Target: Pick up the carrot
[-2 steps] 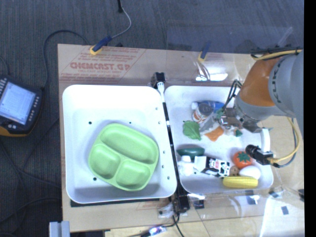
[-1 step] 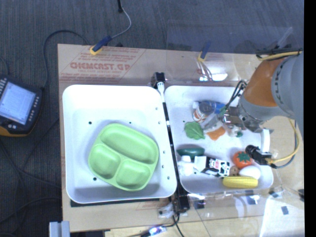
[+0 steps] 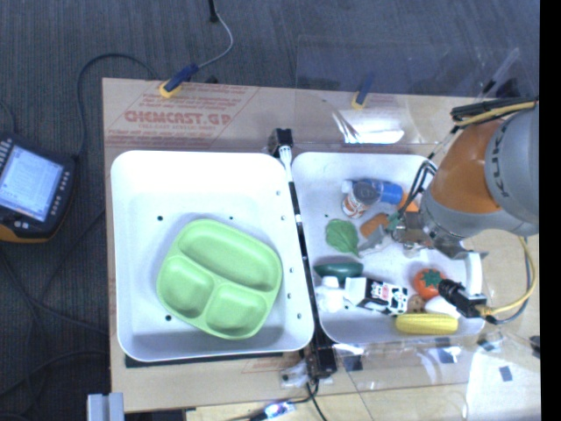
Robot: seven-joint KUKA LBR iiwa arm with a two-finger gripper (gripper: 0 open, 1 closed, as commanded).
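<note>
Carrot [image 3: 375,224]: small orange piece in right bin [image 3: 307,235], upper middle, just left of the tool [image 3: 399,231]; only partly visible, right end hidden by the tool. Green leaf [image 3: 342,235] lies just left of it, possibly its top, hard to tell. Tool sits low beside the carrot; can't tell whether it grips anything or how it is set. Above carrot: blue-and-white can [image 3: 372,191] on its side. Lower in same bin: dark green item [image 3: 337,270], black-white-red packet [image 3: 384,295], tomato [image 3: 429,281], corn [image 3: 427,324] along bottom wall. Several small white bits near bottom, unclear. Left bin [image 3: 131,323] holds a green tray [image 3: 219,277] with three compartments, tilted. Arm [image 3: 491,178] covers right bin's right side. Table [image 3: 175,117] has red print. Tablet [image 3: 31,187] on floor left, cut off.
</note>
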